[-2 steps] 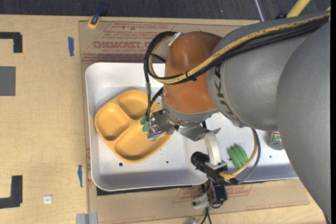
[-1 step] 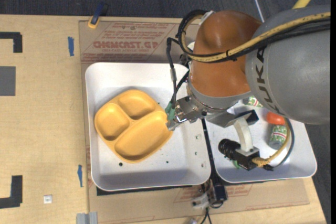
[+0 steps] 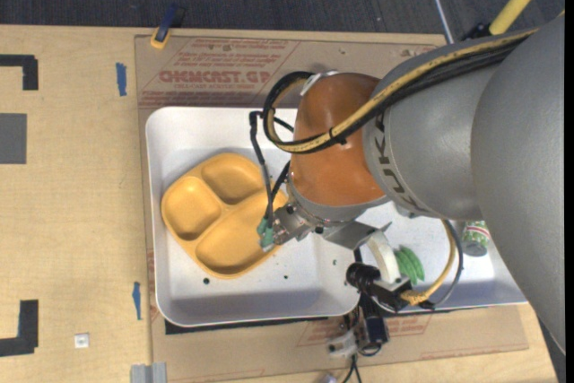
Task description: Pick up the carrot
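The gripper (image 3: 280, 227) is seen below the orange band (image 3: 332, 148) of the arm, as a grey metal part with a small green piece on it. It is placed over the right edge of a yellow divided dish (image 3: 220, 211), at or just above that rim. Most of it is covered by the wrist, so it cannot be told whether it is spread, pressed together or pinching anything.

At the far left, the tan bench (image 3: 63, 193) is marked with black corner marks and short strips of blue tape (image 3: 121, 78). A small blue and yellow object (image 3: 164, 27) is seen at the bench's far edge. A cardboard sheet (image 3: 215, 72) with red lettering is laid beneath a white bin (image 3: 161, 148).

The yellow dish is set in the left half of this bin. It is formed of three rounded compartments, and nothing is seen in them. Black cables (image 3: 269, 121) are looped beside the orange band, above the dish.

Further right, near the bin's front wall, a green and white item (image 3: 401, 263) is partly hidden by the arm's fittings; its kind cannot be made out. A small round item with green on it (image 3: 473, 236) is seen just beside the grey arm body (image 3: 502, 130).

Where the carrot lies, and which way its long axis is pointed, cannot be told.
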Controlling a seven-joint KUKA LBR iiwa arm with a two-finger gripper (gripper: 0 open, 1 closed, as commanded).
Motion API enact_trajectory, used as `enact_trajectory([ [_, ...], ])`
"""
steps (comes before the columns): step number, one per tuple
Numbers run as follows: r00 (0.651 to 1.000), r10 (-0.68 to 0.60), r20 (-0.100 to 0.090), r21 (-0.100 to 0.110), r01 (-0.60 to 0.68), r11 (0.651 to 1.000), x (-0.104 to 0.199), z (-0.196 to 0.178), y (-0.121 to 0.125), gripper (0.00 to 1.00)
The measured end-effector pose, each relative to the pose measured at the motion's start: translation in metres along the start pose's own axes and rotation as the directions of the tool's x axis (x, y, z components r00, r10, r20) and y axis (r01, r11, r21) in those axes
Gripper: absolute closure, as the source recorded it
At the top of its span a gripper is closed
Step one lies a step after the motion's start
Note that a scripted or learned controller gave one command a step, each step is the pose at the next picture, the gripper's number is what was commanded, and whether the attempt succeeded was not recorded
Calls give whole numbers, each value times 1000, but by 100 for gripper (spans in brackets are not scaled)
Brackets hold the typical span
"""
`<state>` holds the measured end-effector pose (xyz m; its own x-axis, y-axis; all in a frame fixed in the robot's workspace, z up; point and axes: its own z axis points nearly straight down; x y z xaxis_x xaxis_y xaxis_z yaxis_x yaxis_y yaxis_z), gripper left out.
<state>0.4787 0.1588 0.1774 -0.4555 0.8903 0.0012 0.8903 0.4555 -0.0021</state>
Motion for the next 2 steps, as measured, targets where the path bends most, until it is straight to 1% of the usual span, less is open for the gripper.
enact_trajectory([
  [1, 970, 245, 1, -4, -245, 970, 6, -68, 4, 100],
  [2, 999, 40, 3, -5, -40, 999, -82, -67, 40, 100],
])
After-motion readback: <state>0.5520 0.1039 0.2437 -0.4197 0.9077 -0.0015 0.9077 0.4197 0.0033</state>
